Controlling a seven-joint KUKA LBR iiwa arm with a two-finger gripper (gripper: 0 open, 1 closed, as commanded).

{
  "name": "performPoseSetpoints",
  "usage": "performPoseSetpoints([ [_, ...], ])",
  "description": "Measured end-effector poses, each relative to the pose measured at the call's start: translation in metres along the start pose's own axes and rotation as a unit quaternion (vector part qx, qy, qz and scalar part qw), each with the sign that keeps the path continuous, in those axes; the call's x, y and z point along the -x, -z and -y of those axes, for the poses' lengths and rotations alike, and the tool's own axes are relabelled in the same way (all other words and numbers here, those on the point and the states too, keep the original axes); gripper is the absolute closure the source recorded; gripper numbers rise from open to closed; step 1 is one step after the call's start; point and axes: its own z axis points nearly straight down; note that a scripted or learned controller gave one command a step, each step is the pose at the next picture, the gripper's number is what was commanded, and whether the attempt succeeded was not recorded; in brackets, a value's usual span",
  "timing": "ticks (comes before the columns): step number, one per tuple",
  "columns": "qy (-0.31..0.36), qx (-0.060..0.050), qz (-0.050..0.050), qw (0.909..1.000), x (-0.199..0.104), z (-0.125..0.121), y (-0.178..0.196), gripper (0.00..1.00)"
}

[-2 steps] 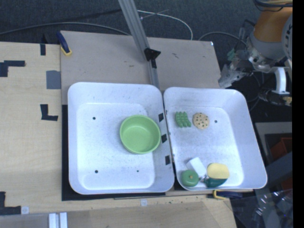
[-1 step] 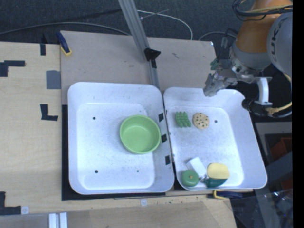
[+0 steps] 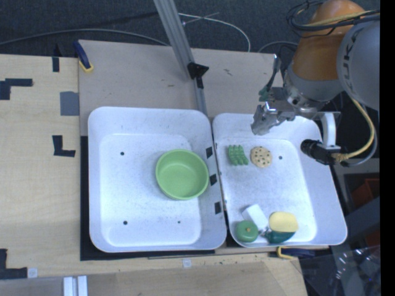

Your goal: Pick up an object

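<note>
My gripper (image 3: pixel 263 122) hangs over the back edge of the right bin (image 3: pixel 321 190), above and slightly right of a round cookie (image 3: pixel 261 156). A small green ridged piece (image 3: pixel 237 155) lies just left of the cookie. At the bin's front sit a white block (image 3: pixel 254 214), a green round object (image 3: pixel 247 231) and a yellow object (image 3: pixel 283 221) on a dark green piece (image 3: pixel 279 236). Nothing shows between the gripper's tips.
A green bowl (image 3: pixel 181 174) rests in the left bin (image 3: pixel 123 184). A grey metal pole (image 3: pixel 179 36) slants down to the bins' shared back edge. Cables run along the arm on the right.
</note>
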Motion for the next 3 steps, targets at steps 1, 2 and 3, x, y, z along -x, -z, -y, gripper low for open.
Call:
performPoseSetpoints([
  [1,0.000,-0.001,0.000,1.0000,-0.052,0.031,-0.014,1.00],
  [2,0.001,-0.001,0.000,1.0000,-0.107,0.058,-0.013,1.00],
  [3,0.000,-0.001,0.001,1.0000,-0.141,0.096,-0.019,1.00],
])
